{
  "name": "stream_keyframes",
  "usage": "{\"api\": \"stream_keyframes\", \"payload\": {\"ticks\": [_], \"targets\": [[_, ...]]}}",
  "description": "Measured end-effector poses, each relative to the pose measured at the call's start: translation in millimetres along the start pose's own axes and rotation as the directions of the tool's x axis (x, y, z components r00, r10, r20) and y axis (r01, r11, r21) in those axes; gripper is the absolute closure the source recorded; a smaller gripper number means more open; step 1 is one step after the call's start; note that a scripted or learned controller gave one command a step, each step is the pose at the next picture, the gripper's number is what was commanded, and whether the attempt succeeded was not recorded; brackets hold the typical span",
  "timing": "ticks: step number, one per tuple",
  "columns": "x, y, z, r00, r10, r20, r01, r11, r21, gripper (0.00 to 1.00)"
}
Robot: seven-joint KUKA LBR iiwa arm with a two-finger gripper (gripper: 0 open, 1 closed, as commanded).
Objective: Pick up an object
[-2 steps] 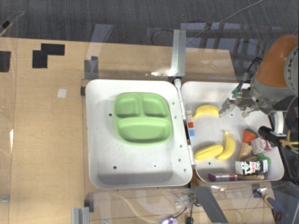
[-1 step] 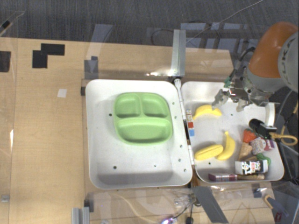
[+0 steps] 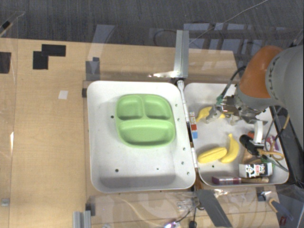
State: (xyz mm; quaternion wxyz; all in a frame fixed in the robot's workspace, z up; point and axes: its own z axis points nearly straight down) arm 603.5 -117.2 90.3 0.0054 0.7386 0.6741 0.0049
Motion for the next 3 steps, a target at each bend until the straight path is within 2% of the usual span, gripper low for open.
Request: {"api": "stream_keyframes", "payload": {"ticks": [1, 2, 3], "targets": [[-3, -85, -3, 0.989, 0.146, -0.001, -0.146, 0.989, -0.002, 0.0], [-21, -107, -3, 0.999, -0.035, 0.0, 0.035, 0.999, -0.01, 0.0], [-19, -105, -15, 0.999, -0.036, -0.004, 0.035, 0.999, -0.014, 1.0]]}}
